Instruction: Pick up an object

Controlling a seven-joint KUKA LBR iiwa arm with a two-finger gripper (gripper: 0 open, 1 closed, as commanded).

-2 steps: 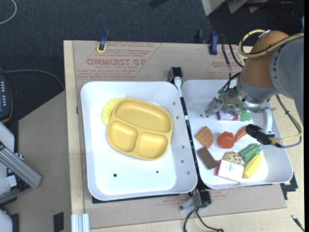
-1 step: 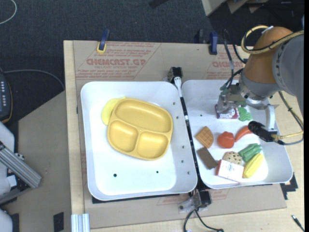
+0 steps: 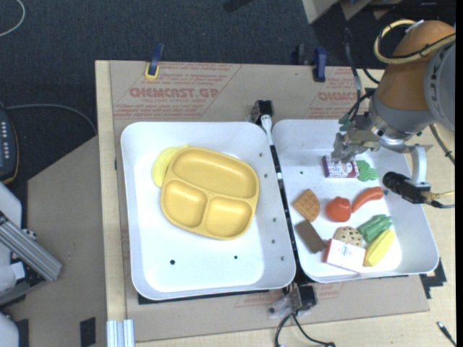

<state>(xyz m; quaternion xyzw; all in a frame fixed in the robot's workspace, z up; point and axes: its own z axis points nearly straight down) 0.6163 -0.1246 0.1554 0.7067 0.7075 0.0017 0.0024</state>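
My gripper [image 3: 344, 154] reaches down into the back of the right bin [image 3: 307, 137], right over a small purple-and-white packet [image 3: 338, 168]. A green piece [image 3: 366, 170] lies just right of the packet. Further forward in this bin lie a waffle [image 3: 307, 204], a red tomato [image 3: 338, 209], a red-orange pepper [image 3: 367, 197], a brown bar [image 3: 310, 236], a cookie [image 3: 348, 236], a white carton [image 3: 343, 255], a green vegetable [image 3: 374, 227] and a yellow corn cob [image 3: 379, 246]. Nothing shows between the fingers.
The left bin [image 3: 145, 215] bears a yellow divided tray [image 3: 210, 192] lying over a yellow disc [image 3: 163, 165]. A black divider clamp [image 3: 263, 111] sits between the bins at the back. Blue and yellow clamps hold the board's far edge.
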